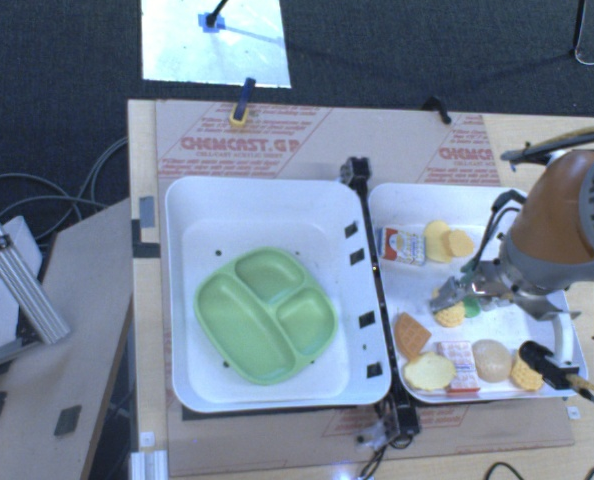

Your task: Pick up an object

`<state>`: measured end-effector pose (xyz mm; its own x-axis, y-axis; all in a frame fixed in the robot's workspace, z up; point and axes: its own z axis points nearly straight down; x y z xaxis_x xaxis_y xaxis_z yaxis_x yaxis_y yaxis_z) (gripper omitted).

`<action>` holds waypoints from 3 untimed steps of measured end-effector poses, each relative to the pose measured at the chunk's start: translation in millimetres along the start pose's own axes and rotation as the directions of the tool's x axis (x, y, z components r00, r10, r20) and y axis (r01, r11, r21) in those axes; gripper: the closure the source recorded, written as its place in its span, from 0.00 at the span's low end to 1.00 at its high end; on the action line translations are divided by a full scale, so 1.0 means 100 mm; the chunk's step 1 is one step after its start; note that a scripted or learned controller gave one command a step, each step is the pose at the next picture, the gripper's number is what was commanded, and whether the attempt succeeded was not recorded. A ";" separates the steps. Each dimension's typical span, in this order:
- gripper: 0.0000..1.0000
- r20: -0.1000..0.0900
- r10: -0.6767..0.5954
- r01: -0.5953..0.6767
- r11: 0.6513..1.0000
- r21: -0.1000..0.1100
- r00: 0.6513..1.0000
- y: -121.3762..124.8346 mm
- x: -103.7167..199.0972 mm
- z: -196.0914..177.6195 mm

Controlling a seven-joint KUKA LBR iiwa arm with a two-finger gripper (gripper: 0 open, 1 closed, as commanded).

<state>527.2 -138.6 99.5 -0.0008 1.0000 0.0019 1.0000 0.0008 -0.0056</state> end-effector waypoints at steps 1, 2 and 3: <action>0.00 0.001 -0.001 0.001 1.000 -0.007 1.000 0.02 0.00 0.14; 1.00 0.005 0.000 0.000 1.000 -0.011 1.000 0.03 -0.02 0.04; 1.00 0.002 -0.005 0.005 1.000 -0.010 1.000 0.08 0.07 -0.53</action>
<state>535.6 -131.2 152.2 -0.0053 1.0000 -0.0005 1.0000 0.0053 0.0044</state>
